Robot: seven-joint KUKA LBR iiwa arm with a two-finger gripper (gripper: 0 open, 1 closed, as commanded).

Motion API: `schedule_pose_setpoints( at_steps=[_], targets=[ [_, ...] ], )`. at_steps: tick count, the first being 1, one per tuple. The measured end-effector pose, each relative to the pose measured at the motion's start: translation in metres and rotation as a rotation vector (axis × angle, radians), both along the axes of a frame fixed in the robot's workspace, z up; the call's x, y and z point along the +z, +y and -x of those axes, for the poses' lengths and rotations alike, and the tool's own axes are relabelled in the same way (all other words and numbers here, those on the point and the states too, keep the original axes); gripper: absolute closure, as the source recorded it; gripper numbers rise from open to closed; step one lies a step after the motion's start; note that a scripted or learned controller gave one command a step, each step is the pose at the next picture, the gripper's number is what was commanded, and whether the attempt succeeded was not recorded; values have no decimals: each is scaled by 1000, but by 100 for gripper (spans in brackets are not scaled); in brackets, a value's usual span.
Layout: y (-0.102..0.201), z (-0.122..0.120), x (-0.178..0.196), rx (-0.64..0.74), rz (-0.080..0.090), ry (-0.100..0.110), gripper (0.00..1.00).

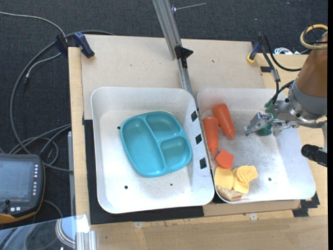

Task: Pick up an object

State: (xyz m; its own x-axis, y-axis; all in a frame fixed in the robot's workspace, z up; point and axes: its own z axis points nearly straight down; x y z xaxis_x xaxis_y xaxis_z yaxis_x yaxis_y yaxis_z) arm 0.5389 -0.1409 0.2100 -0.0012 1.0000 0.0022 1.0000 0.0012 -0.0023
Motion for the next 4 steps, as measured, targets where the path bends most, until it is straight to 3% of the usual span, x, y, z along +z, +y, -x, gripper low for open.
schedule_pose_setpoints(
  at_steps=[1, 3, 4],
  targets=[
    [0, 0, 0, -1, 0, -1, 0],
    [0, 4, -116, -1, 0, 4, 0],
    [0, 2, -102, -1, 0, -3, 100]
  ],
)
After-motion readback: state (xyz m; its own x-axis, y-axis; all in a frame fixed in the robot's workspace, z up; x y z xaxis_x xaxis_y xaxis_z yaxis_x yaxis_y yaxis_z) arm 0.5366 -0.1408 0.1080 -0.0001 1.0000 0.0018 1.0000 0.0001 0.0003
